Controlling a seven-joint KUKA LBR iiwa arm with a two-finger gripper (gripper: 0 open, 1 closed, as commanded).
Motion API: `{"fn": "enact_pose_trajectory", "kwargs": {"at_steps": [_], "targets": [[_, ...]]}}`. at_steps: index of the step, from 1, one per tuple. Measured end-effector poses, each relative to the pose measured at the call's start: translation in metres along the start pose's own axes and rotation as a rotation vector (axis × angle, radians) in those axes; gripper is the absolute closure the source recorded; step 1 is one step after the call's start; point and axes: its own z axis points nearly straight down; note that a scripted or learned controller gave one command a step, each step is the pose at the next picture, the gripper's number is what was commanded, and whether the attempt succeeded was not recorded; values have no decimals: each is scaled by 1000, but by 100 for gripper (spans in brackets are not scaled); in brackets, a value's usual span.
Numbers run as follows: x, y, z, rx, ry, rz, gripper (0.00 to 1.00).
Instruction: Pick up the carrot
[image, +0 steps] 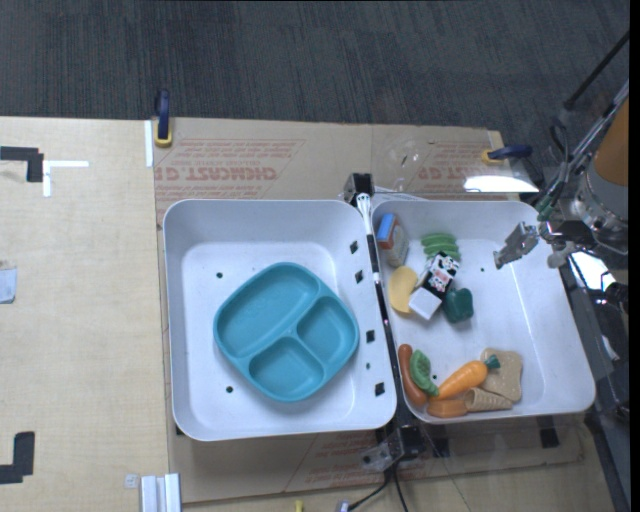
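Orange carrot (462, 379) lies near the right bin's (540, 310) front edge, against the bread slice (503, 377). Gripper (519, 244) hovers over the bin's right rear area, holding nothing; aperture cannot be determined. Approach step is in hand: next, travel frontward, descend over carrot.
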Motion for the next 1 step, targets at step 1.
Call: {"fn": "enact_pose_trajectory", "kwargs": {"at_steps": [1], "targets": [[28,-95,74,2,2,125,0]]}}
